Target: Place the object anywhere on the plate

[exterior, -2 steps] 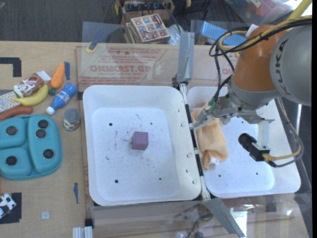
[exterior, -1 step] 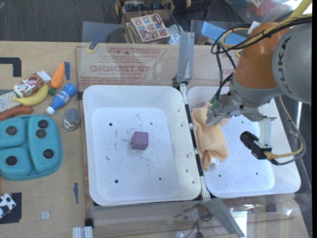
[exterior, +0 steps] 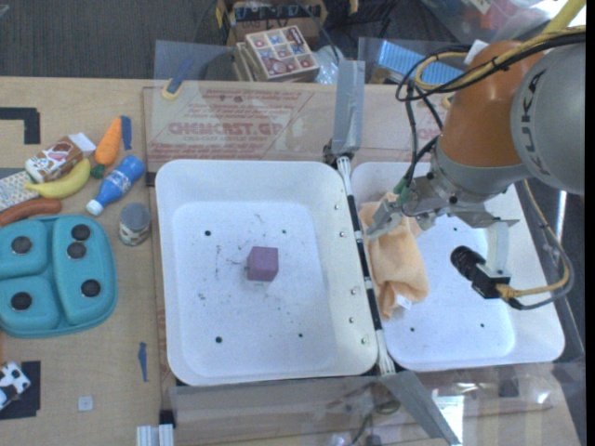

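The gripper (exterior: 402,210) hangs low over the right bin (exterior: 483,351), at the far end of an orange-yellow cloth (exterior: 402,266). The cloth is bunched against the wall this bin shares with the left bin (exterior: 186,203). Its upper edge sits right at the gripper's tip, but the wrist housing covers the spot, so I cannot tell whether the gripper is open, closed, or has any cloth caught in it.

The cloth is probably the task's object, since the arm is on it. A small purple cube (exterior: 262,264) lies alone in the middle of the left bin and could be the object instead.

What matters for the coming move is how the cloth lies. Its long axis runs from the gripper towards the near rim, parallel to the dividing wall, so nearly all of it trails off to one side of the grasp point. Lifted from there, it would likely hang long and swing.

The only plate-like thing is a teal compartment dish (exterior: 54,269) on the bench, well apart to the view's left (beyond the whole left bin). Any carry would have to cross both bin walls.
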`<state>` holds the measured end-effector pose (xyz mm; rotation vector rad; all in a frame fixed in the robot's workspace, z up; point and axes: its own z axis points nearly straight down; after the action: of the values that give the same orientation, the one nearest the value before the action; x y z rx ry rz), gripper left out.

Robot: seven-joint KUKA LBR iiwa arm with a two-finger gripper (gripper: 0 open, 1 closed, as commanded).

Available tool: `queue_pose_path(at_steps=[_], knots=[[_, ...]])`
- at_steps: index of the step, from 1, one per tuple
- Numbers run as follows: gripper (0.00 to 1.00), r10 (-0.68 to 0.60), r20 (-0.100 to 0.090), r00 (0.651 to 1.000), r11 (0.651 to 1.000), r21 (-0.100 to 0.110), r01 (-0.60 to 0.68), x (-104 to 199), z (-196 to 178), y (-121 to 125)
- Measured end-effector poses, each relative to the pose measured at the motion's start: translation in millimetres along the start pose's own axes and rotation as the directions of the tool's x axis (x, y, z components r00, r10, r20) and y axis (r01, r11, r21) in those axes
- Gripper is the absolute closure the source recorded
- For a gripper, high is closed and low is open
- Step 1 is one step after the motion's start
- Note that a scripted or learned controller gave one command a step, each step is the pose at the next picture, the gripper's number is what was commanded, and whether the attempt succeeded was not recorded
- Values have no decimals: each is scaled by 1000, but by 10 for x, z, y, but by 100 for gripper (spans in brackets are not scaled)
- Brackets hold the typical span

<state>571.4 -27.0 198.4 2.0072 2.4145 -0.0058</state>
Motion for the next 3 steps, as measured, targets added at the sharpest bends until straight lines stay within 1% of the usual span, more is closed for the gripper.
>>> queue_pose_path(at_steps=[1, 2, 3], knots=[[100, 1, 2, 1000, 1000, -1, -1, -20, -80, 10], [0, 1, 2, 1000, 1000, 0, -1, -18, -79, 10], [100, 2, 3, 1000, 1000, -1, -2, -37, -160, 21]])
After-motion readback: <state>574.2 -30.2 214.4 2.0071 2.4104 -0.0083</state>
